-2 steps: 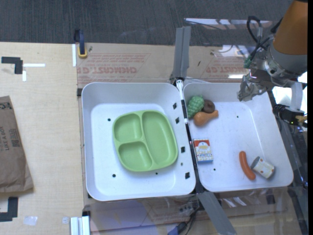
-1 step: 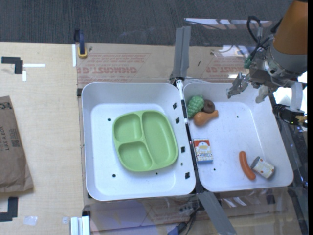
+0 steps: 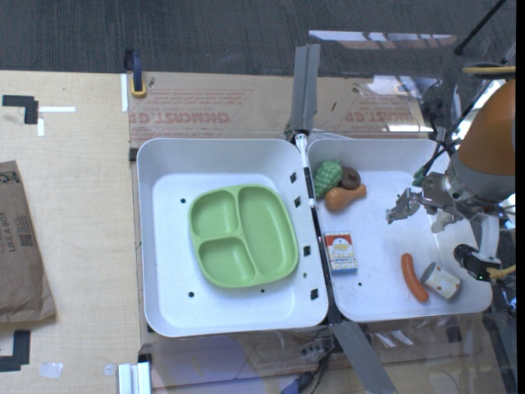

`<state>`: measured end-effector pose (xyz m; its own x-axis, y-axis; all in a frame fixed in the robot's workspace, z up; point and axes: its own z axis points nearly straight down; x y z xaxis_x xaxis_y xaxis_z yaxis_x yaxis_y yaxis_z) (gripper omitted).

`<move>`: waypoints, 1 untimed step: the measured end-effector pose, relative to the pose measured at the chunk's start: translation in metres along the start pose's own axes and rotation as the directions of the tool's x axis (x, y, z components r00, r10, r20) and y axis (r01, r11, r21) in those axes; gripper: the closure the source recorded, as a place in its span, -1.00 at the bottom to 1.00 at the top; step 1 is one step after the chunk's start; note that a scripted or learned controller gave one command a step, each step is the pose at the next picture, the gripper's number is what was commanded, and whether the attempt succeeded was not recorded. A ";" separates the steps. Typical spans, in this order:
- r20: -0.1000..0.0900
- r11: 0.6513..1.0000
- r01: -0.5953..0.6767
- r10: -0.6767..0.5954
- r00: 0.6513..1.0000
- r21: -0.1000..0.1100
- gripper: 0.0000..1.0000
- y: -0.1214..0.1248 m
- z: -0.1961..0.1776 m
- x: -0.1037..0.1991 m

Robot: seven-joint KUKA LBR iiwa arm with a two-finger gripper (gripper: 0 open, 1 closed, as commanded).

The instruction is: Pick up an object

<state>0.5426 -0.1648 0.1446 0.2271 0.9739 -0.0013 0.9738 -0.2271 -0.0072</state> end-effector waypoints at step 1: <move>-0.002 1.000 -0.005 0.005 1.000 -0.001 -1.00 -0.064 0.056 -0.015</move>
<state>0.4766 -0.1650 0.0888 0.2316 0.9728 0.0007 0.9728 -0.2316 -0.0058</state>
